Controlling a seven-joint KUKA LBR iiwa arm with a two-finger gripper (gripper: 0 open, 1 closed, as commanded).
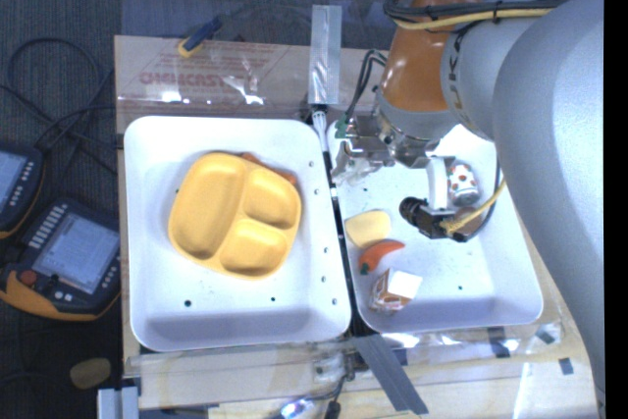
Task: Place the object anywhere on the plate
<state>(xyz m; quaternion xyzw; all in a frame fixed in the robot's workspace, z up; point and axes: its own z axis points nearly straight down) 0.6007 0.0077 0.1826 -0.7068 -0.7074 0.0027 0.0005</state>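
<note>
A yellow plate (235, 211) with three compartments lies in the left bin (157, 309). Its compartments hold nothing. In the right bin (491, 289) lie a pale yellow piece (367, 228), a small orange and red item (381, 255) and a white and brown block (394, 289), all close to the bin's left wall. My gripper (355, 155) hangs over the far left corner of the right bin, beside the divider between the bins and a short way beyond the pale yellow piece. I see nothing held in it.
A thin orange edge (283, 173) peeks out from behind the plate's far right rim. A clear plastic sheet (226, 74) with a blue and yellow clip (199, 34) lies behind the left bin. Handheld controllers (59, 250) sit on the floor at left.
</note>
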